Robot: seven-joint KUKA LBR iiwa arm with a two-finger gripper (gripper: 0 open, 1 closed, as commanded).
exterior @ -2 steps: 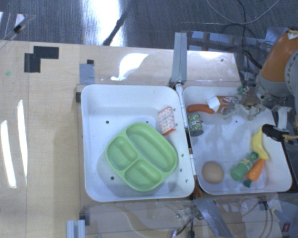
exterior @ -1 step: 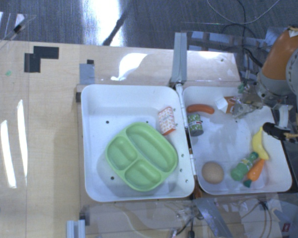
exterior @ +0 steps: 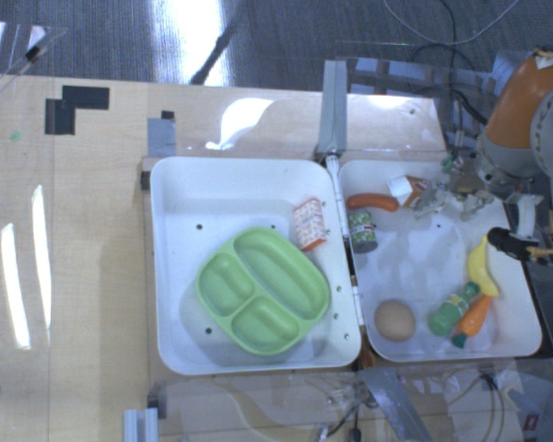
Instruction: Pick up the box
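Pale wooden bench (exterior: 64, 274) with black squares (exterior: 74, 107) stuck near its far left. Dark grey carpeted floor (exterior: 276, 17) beyond, streaked by bright glare (exterior: 184, 17). Thin cable (exterior: 452, 17) looping across upper right. Clear panel (exterior: 18, 265) at left catching white reflections.

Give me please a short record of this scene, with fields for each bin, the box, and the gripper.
left bin: green three-compartment plastic plate; small red-and-white box beside the plate, near the right wall
right bin: red sausage, small can, yellow banana, brown egg-shaped ball, green bottle, orange carrot
gripper: over right bin's far side, apart from box
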